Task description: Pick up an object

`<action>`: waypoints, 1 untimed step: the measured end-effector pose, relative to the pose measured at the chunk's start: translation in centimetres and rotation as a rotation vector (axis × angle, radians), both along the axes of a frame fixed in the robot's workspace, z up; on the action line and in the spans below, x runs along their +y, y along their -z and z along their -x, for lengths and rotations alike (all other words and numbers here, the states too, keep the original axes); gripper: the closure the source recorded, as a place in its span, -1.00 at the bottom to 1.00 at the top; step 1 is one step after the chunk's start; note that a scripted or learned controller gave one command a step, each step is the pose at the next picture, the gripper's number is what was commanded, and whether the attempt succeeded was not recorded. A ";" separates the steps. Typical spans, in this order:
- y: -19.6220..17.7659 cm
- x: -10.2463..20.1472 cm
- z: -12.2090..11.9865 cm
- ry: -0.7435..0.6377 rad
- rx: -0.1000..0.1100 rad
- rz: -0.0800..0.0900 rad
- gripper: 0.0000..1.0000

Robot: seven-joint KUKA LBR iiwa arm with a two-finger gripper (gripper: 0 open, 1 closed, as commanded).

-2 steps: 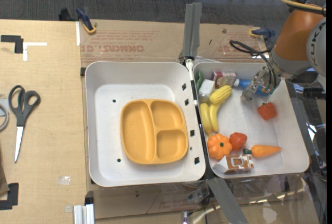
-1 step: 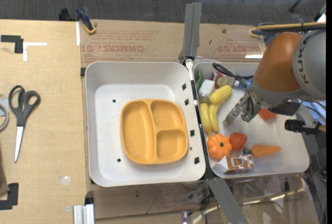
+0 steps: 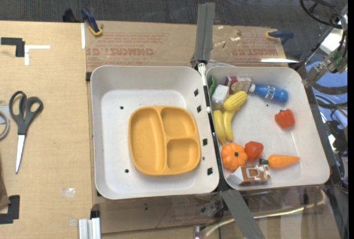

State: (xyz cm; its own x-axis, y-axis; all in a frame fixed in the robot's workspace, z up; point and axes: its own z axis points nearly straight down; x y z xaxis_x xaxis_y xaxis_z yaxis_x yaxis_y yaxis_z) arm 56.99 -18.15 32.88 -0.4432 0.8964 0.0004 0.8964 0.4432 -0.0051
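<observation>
Nothing is picked up yet. The claw (image 3: 333, 55) sits at the far right edge, outside the right bin (image 3: 296, 177); its opening cannot be judged. Candidates lie inside the bin: corn (image 3: 234, 100), bananas (image 3: 223, 124), carrot (image 3: 283, 161), blue bottle (image 3: 269, 92).

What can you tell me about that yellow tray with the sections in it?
The tray is a yellow-orange divided plate that looks like smooth plastic, with rounded corners and a raised rim. Ridges split it into three wells: one long well along its left side and two smaller ones on the right. It lies flat, face up and slightly turned, near the middle of the left bin. It rests on the bin's white floor and touches nothing else.
</observation>
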 end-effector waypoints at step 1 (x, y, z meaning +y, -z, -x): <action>23.9 0.5 -0.4 -0.154 -0.002 -0.003 1.00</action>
